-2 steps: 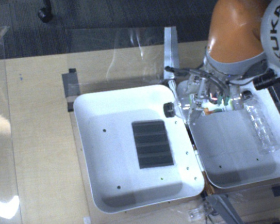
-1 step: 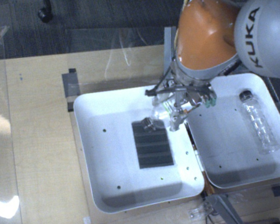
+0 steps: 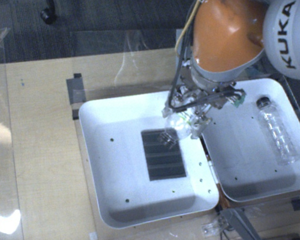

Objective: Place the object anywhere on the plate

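- Camera view: you're looking down on the wooden desk [image 3: 41,177] with the two white bins side by side.
- In the left bin [image 3: 117,200] lies the plate [image 3: 163,154], a dark ribbed rectangle; take it as your landmark.
- Your arm [image 3: 226,32] comes in from the right, orange band over the wrist, and the end effector [image 3: 194,116] hangs just past the plate's upper right corner, over the seam between the bins.
- Something clear and crinkly, the object [image 3: 180,126], shows right under the end effector, just beside that same corner of the plate. Whether it touches the plate or sits in the grasp, you cannot tell.
- Open or closed on the end effector? You cannot tell; the wrist and cables cover it.
- Well to the right of the plate, a clear plastic bottle [image 3: 277,128] with a dark cap lies lengthwise in the right bin [image 3: 243,181].
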Robot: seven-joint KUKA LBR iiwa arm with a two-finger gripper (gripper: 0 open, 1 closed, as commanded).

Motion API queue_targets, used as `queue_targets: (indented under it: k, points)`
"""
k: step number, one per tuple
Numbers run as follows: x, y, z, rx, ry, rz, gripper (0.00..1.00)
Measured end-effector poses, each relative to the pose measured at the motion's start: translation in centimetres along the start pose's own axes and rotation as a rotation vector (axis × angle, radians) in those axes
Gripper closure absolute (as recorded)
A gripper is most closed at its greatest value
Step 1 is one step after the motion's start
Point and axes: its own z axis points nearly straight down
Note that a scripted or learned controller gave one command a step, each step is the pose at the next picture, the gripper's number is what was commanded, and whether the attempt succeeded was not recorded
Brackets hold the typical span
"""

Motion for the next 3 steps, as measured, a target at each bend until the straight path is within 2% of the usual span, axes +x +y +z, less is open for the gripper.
queue_targets:
  k: [1,2,3]
  points:
    - [0.0,0.0,0.0,0.000,0.000,0.000,0.00]
    - [4.3,5.6,6.3,-0.003,0.004,-0.246,0.00]
    - [2.7,-1.8,6.8,-0.001,0.003,-0.168,0.00]
